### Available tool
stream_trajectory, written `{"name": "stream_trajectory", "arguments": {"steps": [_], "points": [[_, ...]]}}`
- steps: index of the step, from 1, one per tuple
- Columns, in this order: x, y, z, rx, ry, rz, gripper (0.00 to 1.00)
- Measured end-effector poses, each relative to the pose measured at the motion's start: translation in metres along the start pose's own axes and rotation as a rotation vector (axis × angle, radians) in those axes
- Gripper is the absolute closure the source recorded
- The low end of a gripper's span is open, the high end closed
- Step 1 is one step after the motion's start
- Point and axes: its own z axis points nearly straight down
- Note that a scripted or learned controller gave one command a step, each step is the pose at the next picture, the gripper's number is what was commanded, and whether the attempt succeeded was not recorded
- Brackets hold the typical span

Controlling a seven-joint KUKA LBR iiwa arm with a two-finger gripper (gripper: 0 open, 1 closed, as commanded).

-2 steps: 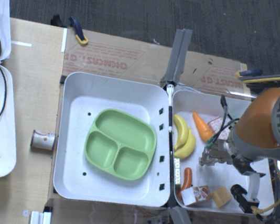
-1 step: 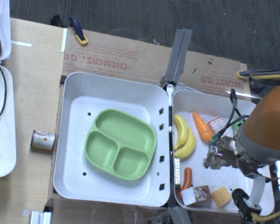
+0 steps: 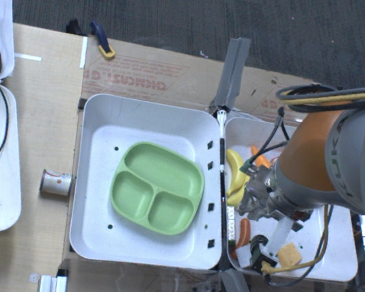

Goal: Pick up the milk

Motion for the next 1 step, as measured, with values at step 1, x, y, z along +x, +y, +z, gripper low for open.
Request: {"name": "stream_trajectory", "arguments": {"steps": [1], "points": [[0.0288, -0.0135, -0.1203, -0.001, -0.001, 0.319, 1.0]]}}
